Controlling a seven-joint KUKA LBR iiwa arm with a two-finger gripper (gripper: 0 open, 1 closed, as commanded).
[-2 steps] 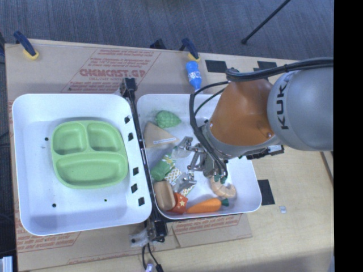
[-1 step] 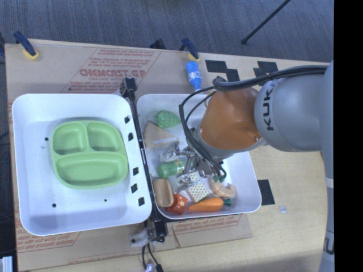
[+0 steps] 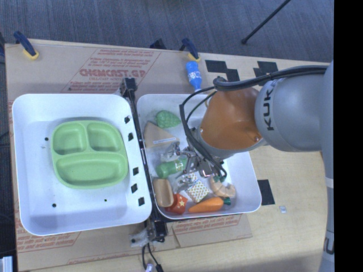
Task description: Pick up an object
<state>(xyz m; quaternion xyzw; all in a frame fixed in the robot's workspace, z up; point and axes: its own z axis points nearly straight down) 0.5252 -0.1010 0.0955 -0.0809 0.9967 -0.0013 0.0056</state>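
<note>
My gripper (image 3: 182,162) hangs low in the middle of the right bin (image 3: 249,177), under the orange wrist band. A small green object (image 3: 169,168) lies right at the gripper's left side, touching or nearly touching it. Around it lie a tan wedge (image 3: 155,134), a green leafy piece (image 3: 168,118), a bun (image 3: 163,192), a red item (image 3: 177,204), a carrot (image 3: 206,205), a checkered piece (image 3: 197,192) and a beige item (image 3: 222,188). The arm hides the bin's right half.
The left bin (image 3: 28,169) holds a green divided plate (image 3: 89,153). A black divider with clips (image 3: 138,152) runs between the bins. A blue clamp (image 3: 193,73) sits behind the right bin, and yellow-blue clamps (image 3: 25,45) grip the cardboard's far edge.
</note>
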